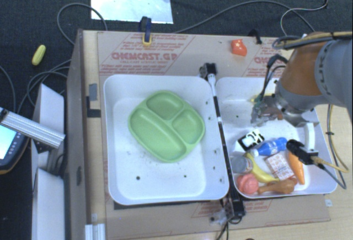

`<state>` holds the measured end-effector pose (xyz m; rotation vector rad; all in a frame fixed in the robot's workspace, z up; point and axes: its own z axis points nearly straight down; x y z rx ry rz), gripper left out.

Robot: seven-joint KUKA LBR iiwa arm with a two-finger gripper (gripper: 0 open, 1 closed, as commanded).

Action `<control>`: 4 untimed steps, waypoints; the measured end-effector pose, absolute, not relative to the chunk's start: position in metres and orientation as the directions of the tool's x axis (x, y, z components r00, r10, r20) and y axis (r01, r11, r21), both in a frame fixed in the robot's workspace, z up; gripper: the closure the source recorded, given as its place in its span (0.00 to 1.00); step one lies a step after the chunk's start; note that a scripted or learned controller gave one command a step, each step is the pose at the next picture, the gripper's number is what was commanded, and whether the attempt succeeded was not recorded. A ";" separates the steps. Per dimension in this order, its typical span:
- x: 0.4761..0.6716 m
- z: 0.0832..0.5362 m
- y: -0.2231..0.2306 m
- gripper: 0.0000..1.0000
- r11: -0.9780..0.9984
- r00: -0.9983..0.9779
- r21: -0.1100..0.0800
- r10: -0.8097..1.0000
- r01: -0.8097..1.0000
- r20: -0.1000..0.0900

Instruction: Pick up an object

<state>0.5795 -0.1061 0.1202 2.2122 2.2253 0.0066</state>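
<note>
Gripper (263, 113) state cannot be told, hung far of cluttered toys (270, 164) in right bin (231, 90); a miss is risked

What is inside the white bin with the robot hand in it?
The right bin holds a banana, a blue bottle, a carrot, a pink ball and more toys, piled together. The gripper hides whatever lies under it.

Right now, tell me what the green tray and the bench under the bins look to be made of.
Green tray: likely moulded plastic, matte, with smooth rounded compartments of uniform colour. Bench: apparently brown cardboard sheet, dull with red printed lettering, though that may only cover it.
</note>
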 end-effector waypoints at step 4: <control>0.625 0.138 -0.185 0.00 0.004 -0.004 0.003 1.000 1.000 -0.001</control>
